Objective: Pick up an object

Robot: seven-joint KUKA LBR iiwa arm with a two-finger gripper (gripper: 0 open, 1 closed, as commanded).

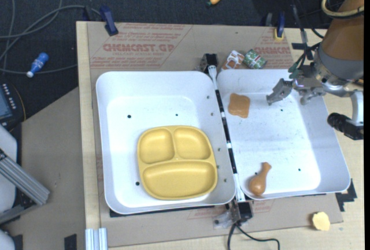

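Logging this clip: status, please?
Tool open, holding nothing, over right bin's far edge. Toast and drumstick lie free in that bin. Yellow plate in left bin. Nothing in the way.

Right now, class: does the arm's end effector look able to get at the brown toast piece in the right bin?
Probably yes. The end effector hangs over the right bin, just right of the toast piece, which lies flat and apart from anything else.

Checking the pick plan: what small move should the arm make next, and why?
Probably shift the open gripper toward the flat tan toast-shaped piece in the right white bin and lower. Nothing sits between its fingers, and that piece lies nearest.
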